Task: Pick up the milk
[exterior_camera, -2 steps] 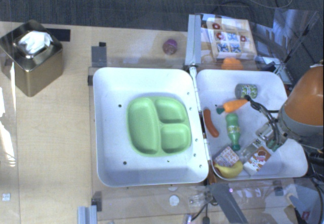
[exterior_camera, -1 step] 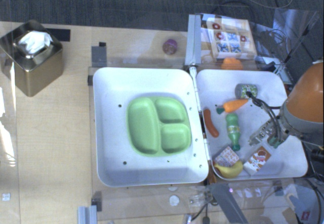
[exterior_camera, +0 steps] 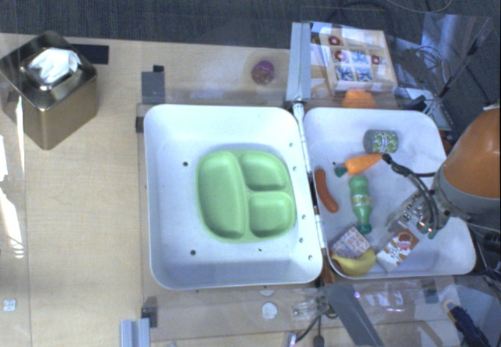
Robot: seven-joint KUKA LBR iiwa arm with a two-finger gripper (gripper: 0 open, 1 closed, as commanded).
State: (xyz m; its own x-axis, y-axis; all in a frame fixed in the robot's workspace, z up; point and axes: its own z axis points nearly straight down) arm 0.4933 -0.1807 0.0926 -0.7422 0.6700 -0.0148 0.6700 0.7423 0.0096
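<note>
- the table point(exterior_camera: 78, 204) is pale wood with a smooth matt top, and it carries two shallow white bins side by side.
- the left bin point(exterior_camera: 168, 142) is glossy plastic with rounded corners; a lime-green tray point(exterior_camera: 245, 193) with three smooth compartments lies in its middle.
- the right bin point(exterior_camera: 423, 134) is the same white plastic and holds the small things.
- the arm point(exterior_camera: 473, 169) reaches in from the right, its orange band rounded and shiny.
- a dull metal box point(exterior_camera: 51, 99) sits at the table's far left with crumpled white stuff in its open top.
- the gripper point(exterior_camera: 415, 216) hangs over the right bin's right half; whether it is open or closed cannot be told.
- the milk point(exterior_camera: 398, 250), a small white and red carton, lies tilted just below the gripper, near the bin's front wall.
- a green bottle point(exterior_camera: 360, 203) lies in the middle, a carrot point(exterior_camera: 362, 164) above it.
- a banana point(exterior_camera: 354, 263) curves along the front, touching a patterned packet point(exterior_camera: 351, 243).
- a green can point(exterior_camera: 381, 141) lies near the back; a red sausage point(exterior_camera: 326, 190) lies by the left wall.
</note>
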